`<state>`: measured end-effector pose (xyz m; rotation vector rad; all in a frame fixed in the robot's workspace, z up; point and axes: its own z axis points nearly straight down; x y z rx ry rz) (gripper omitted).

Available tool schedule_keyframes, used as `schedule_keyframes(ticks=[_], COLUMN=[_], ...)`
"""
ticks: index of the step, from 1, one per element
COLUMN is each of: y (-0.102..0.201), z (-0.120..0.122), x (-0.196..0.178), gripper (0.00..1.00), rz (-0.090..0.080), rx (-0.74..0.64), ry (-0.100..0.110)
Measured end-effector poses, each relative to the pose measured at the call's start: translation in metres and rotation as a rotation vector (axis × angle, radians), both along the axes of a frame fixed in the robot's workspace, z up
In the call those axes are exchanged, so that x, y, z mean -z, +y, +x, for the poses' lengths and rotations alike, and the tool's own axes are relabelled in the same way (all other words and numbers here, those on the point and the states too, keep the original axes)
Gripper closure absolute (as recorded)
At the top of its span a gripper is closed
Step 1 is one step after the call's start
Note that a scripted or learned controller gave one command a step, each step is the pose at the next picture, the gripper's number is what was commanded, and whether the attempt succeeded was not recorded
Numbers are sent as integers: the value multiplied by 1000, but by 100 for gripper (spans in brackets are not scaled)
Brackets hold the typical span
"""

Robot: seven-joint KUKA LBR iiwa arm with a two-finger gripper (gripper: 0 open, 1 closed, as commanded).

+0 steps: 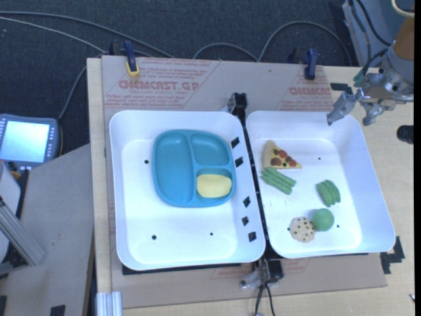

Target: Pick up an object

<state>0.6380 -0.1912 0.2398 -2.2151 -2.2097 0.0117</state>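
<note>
Looking down on the bench, I see my gripper [356, 108] up at the far right corner of the right bin [375, 196], just above its rim. Its two fingers [337, 110] stand spread apart with nothing between them.

All the loose pieces I could pick lie lower in that bin, well apart from the gripper. A pizza slice [279, 157] sits nearest the divider, toward the far side. Just near of it lies a bean pod [277, 180], angled across the floor. To the right is a ridged green piece [327, 192]. At the near side a cookie [302, 229] touches a green ball [322, 218], so those two crowd each other. The pizza slice and bean pod are also close together.

On the left, the left bin [131, 229] holds a blue tray [191, 168] with three compartments; a yellow piece [214, 185] rests in its near right compartment.

Black clips [237, 103] join the bins along the middle, two blue clamps [131, 56] pin the board at the far edge, and a tablet [27, 139] stands far left of the bench.
</note>
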Motion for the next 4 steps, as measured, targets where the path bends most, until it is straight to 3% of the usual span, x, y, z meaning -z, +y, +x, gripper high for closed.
schedule_keyframes(ticks=[1,4], y=[1,16], z=[3,5], x=[-9,158], gripper=[0,0], rz=[-3,-2], rx=[-3,-5], ry=[-14,-9])
